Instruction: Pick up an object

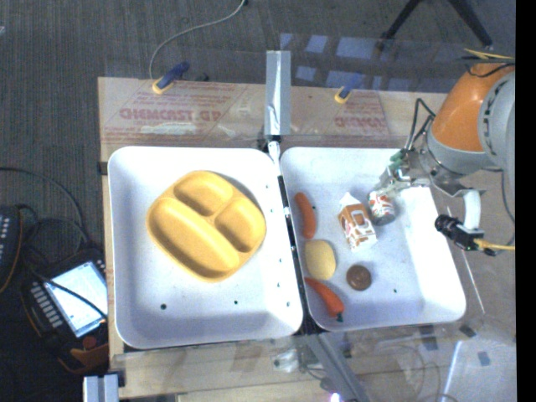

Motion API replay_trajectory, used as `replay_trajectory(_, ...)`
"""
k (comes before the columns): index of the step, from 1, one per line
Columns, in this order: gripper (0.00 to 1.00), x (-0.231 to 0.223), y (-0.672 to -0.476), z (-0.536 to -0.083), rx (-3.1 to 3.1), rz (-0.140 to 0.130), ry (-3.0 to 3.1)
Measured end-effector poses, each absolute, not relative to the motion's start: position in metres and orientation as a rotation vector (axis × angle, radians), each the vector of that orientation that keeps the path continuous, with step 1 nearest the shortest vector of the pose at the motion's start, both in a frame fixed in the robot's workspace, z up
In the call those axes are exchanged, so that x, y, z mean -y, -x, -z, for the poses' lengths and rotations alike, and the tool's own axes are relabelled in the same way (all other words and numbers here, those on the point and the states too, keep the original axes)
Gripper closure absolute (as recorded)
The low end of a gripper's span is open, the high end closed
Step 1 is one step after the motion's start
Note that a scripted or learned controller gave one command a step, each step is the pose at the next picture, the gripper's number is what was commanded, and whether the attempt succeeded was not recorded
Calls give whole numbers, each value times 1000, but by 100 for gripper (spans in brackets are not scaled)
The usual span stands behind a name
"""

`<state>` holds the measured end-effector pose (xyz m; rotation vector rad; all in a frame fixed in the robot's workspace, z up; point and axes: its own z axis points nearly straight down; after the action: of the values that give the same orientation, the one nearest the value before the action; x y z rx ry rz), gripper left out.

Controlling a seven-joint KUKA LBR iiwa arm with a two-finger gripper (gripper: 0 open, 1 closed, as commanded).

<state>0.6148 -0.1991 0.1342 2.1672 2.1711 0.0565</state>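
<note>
Orange carrot [325,296], small can [382,205] by hand [397,174]

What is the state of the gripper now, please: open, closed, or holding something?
Gripper: it cannot be told. It is at the back of the right bin, just above a small can.

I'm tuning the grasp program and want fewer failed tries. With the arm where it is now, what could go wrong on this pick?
1. The can touches the small carton, so a grasp near the gripper may nudge the carton or catch both.
2. The potato, sausage and red pepper lie along the right bin's left wall, which could block one side of a grasp.
3. The brown disc looks flat, probably hard to pinch.
</note>
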Motion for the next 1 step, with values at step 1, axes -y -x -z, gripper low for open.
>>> replay_trajectory(1,0,198,-610,-125,-2180,-42,-2178)
